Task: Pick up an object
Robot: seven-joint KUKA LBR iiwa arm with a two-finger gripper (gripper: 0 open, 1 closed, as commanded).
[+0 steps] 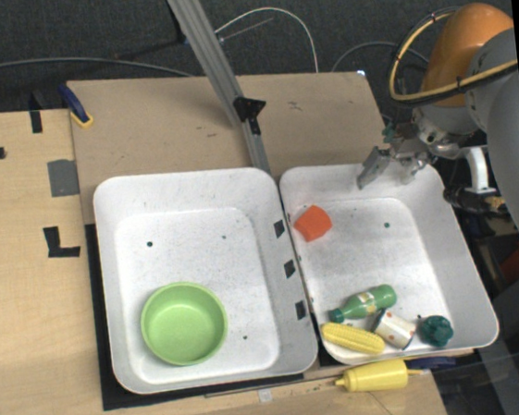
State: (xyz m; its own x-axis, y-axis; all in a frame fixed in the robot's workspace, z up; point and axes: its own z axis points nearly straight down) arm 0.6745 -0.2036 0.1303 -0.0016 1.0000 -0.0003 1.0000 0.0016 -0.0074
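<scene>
Yellow bottle [376, 377] sits nearest, on the tan bench [167, 133] just outside the right bin [451, 254]. Left bin [185, 210] carries a green bowl [184, 323]. Orange block [312, 223] lies alone; gripper [378, 168] hangs over the rim, fingers apart, holding nothing.

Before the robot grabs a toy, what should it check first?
1. Toys to pick from: ok. The right bin holds an orange block, a green bottle, a corn cob and more.
2. Hand holding nothing: ok, nothing shows between its fingers.
3. Hand over a toy: not ok. It hangs at the right bin's top rim, apart from the block.
4. Easy first pick: ok. The block lies alone; the bottle, the cob and the other toys crowd the bottom corner.
5. Fingers open: cannot tell.
6. Left bin: ok, it holds a green bowl.
</scene>
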